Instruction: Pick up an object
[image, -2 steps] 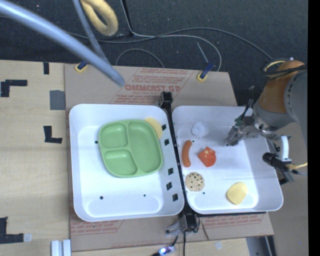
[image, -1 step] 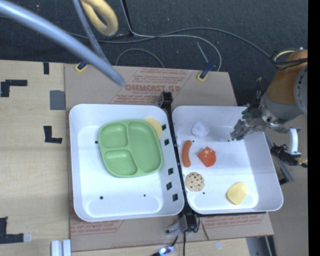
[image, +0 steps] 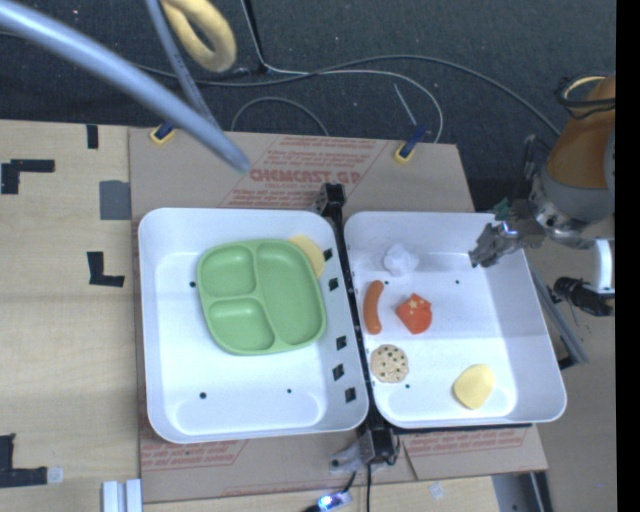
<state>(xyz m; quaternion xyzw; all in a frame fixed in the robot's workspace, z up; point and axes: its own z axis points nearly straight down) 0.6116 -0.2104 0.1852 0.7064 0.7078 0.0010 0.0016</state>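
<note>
Hovering at the right bin's (image: 520, 300) far right edge, pincer (image: 487, 248); opening unclear, nothing seen in it. Inside: white lump (image: 399, 261) far, sausage (image: 373, 306) and red piece (image: 415, 313) mid, cookie (image: 389, 364), yellow piece (image: 474, 386) near. Left bin (image: 170, 330): green tray (image: 261, 296).

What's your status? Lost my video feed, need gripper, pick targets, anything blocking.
Gripper at the right bin's far right rim, nothing visibly held. Hotdog, strawberry, cookie, lemon lying untouched. No obstruction over them.
</note>
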